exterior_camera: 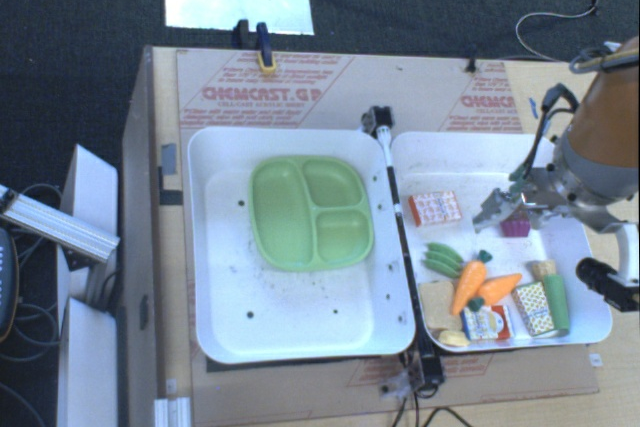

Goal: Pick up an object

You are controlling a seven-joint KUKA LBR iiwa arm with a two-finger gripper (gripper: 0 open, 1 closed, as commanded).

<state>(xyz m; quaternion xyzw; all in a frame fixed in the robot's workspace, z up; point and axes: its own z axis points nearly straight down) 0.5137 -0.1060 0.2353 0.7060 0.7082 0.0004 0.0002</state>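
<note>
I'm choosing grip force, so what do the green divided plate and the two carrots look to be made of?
The green divided plate looks like moulded plastic with a smooth, faintly glossy finish: even colour, rounded compartment ridges. The two carrots look like toy food, probably hard plastic: flat uniform orange, tidy green tops. Rubber or foam can't be ruled out at this resolution.

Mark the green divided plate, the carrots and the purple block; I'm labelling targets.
green divided plate point(300, 245), camera view, bare lower-left compartment.
carrots point(468, 283), camera view, orange body of the left one.
purple block point(516, 227), camera view, its top.
</note>
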